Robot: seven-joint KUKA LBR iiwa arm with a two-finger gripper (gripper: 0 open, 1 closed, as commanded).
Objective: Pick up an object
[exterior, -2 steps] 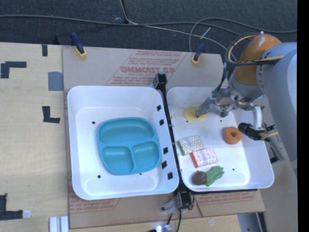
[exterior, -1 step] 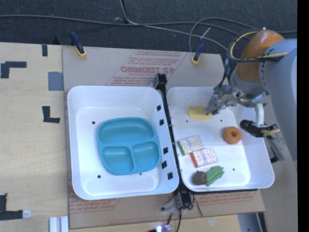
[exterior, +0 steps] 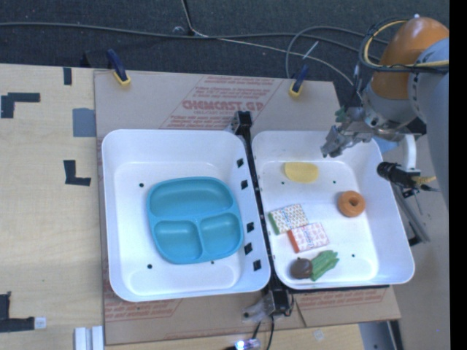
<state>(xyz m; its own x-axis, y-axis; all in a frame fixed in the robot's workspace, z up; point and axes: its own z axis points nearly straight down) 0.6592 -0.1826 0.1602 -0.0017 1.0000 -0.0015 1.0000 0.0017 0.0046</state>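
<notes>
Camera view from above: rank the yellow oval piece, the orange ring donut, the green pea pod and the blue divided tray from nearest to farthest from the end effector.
From the end effector:
1. Yellow oval piece, just below-left of it in the right bin.
2. Orange ring donut, by that bin's right wall.
3. Green pea pod, at that bin's near end.
4. Blue divided tray, in the left bin.

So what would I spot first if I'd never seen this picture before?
Probably the big blue divided tray, sitting alone in the left bin. Next, the little things scattered in the right bin: a yellow piece near the top, an orange ring to the right, two patterned packets in the middle, and something green beside something brown at the bottom. The end effector hangs over that bin's top right corner.
</notes>
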